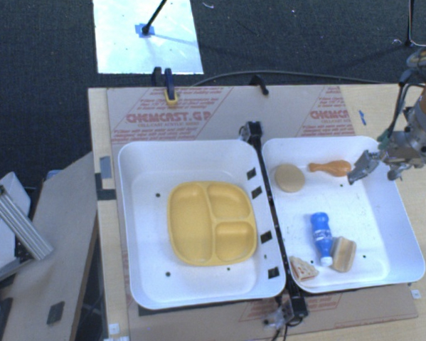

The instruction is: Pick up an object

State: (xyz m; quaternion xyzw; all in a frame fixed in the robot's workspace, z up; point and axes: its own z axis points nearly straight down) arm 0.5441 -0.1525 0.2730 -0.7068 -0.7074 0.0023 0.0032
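2 white bins (198, 149) are seen; 5 items are counted in the right one; the gripper (375, 166) is spread, nothing held.

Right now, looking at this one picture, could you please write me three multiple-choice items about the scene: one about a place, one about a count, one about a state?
1. Where does the yellow divided plate lie?
A. In the left bin
B. In the right bin
C. On the floor

2. How many objects lie in the right bin?
A. Two
B. Five
C. Eight

3. How does the blue bottle rest?
A. Upright
B. Lying on its side
C. Hanging from the claw

Answers:
1. A, the plate sits in the middle of the left bin.
2. B, there are the round tan disc, the orange drumstick-shaped toy, the blue bottle, the tan bread-like piece and the wedge-shaped piece.
3. B, its length lies flat on the bin floor, away from the claw.
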